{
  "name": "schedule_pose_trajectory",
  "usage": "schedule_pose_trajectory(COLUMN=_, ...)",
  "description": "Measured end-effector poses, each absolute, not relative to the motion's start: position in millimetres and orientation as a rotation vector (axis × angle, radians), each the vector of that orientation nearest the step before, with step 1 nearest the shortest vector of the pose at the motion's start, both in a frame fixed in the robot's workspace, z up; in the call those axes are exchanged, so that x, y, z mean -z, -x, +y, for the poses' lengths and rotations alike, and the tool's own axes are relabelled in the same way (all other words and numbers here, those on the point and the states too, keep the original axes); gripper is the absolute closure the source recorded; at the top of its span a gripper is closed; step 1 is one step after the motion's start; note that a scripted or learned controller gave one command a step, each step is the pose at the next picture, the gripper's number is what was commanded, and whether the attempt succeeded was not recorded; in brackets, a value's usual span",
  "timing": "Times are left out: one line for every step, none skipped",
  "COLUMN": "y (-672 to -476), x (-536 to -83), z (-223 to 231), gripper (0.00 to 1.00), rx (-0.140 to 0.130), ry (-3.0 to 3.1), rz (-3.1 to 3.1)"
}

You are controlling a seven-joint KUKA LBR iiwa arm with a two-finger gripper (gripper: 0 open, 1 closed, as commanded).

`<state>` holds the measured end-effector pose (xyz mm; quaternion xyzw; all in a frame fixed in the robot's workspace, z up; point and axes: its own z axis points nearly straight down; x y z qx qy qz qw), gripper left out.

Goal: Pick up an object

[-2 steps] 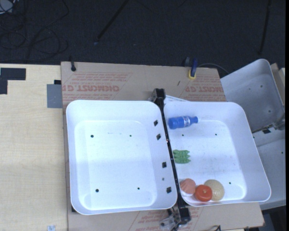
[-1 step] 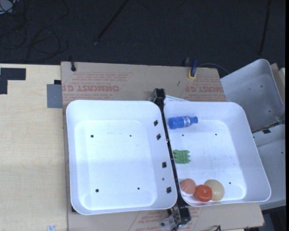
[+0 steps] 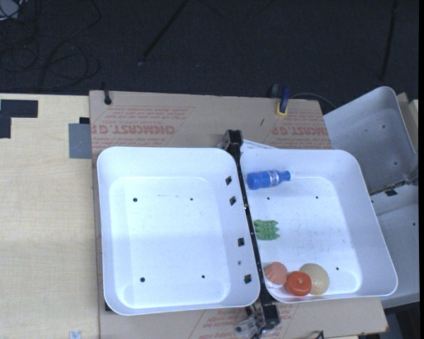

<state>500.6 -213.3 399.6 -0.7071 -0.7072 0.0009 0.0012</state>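
Red ball (image 3: pixel 298 283), blue bottle (image 3: pixel 268 179): one each.

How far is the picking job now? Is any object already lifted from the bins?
Nothing looks lifted yet. The blue bottle, the green item, the red item and the two pale round items beside it all lie in the right bin. Nothing is in hand; the whole pick is left to do.

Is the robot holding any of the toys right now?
No. The blue bottle, green toy and red piece all lie loose in the right bin.
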Motion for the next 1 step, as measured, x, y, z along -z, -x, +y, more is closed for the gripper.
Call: schedule_pose_trajectory(y=-504.6, x=-388.8, z=-213.0, gripper=1.00, rx=-0.004, ry=2.220, rz=-2.219)
